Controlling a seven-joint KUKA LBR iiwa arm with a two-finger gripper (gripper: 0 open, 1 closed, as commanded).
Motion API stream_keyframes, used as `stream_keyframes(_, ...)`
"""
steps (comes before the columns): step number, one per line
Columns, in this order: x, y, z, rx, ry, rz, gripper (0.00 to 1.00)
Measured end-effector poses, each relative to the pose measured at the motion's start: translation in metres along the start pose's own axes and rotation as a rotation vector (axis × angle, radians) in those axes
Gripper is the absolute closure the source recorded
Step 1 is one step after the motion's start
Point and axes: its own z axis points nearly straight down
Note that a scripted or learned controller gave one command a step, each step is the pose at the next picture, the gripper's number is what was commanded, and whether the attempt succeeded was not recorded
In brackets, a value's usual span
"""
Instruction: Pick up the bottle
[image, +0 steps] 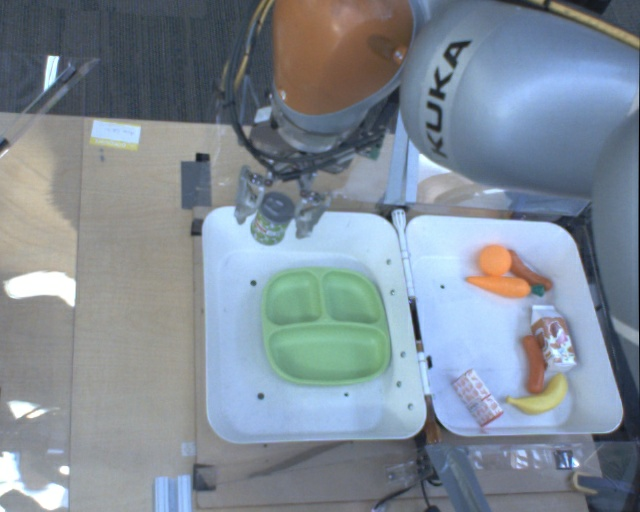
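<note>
The bottle (270, 220) is small and green with a grey cap. It stands upright at the far edge of the left bin (230, 400), near its back left corner. My gripper (273, 214) comes down from the orange-banded wrist directly over it. One finger sits against the bottle's left side and the other finger (307, 213) against its right, so the gripper is shut on the bottle. I cannot tell whether the bottle's base rests on the bin floor or hangs just above it.
A green three-compartment plate (325, 327) lies in the middle of the left bin. The right bin (590, 400) holds an orange, a carrot, a sausage, a banana and two small packets. The bin's back rim runs just behind the bottle.
</note>
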Motion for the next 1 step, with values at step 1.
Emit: stream_keyframes(1, 0.0555, 0.044, 0.0865, -0.005, 0.003, -0.43, 1.0)
